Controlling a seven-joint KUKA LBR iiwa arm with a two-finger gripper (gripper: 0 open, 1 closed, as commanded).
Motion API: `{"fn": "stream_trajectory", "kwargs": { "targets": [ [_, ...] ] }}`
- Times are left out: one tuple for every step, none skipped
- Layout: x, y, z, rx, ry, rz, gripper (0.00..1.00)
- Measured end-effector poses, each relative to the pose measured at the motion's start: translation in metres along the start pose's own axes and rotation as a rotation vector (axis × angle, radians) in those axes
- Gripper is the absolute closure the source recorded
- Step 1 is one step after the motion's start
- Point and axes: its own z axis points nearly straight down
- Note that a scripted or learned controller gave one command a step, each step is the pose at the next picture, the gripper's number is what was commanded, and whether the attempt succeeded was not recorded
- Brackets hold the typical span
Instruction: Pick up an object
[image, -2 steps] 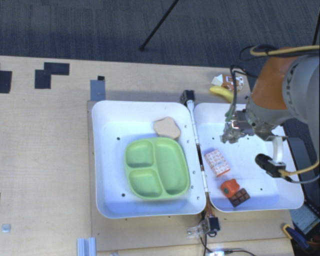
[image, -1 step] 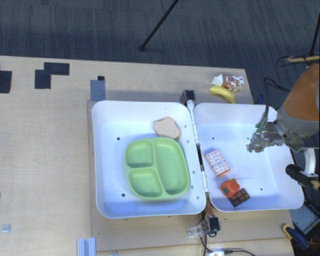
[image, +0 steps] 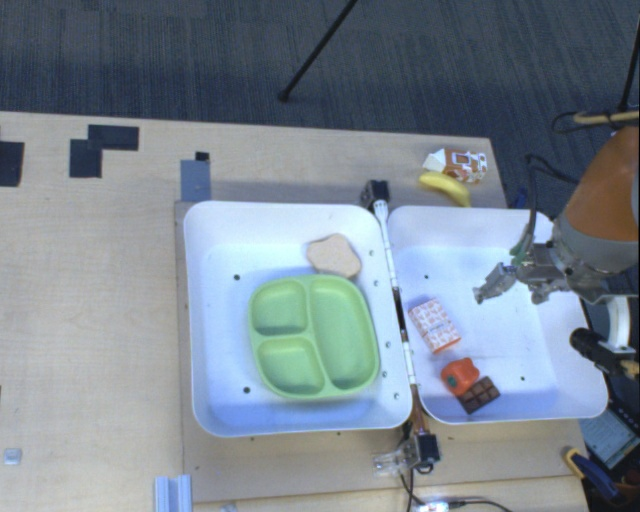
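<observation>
Above the right-hand shallow white bin (image: 560, 395), the grey arm with its orange band (image: 608, 195) reaches in, and its two-finger gripper (image: 492, 288) hangs over the bin's upper middle floor. One dark finger (image: 487, 290) slants down and to the left; whether the fingers stand apart or together cannot be told from this slant, and nothing shows between them. Below and left of the gripper, well apart from it, a small white box with a red checked pattern (image: 434, 325) lies tilted on the bin floor near the bin's left wall. Lower still, a small orange-red rounded toy (image: 460, 374) rests touching a dark brown chocolate-like block (image: 480, 394). Left of this bin, the second white bin (image: 215, 300) holds a light green three-compartment plastic tray (image: 313, 336) with a tan bread-shaped piece (image: 334, 257) just beyond its upper edge. Beyond the right bin's far rim, on the wooden bench (image: 90, 330), lie a yellow toy banana (image: 444, 186) and a small white-and-orange packet (image: 463, 163).
</observation>
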Motion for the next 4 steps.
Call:
{"fn": "stream_trajectory", "kwargs": {
  "targets": [
    [0.0,-0.048,0.086,-0.004,-0.001,0.003,0.0],
    [0.001,-0.045,0.074,-0.009,-0.001,0.002,1.0],
    [0.027,-0.03,-0.019,-0.003,0.0,-0.001,1.0],
    [0.027,-0.03,-0.018,-0.002,0.0,-0.001,0.0]
  ]
}}
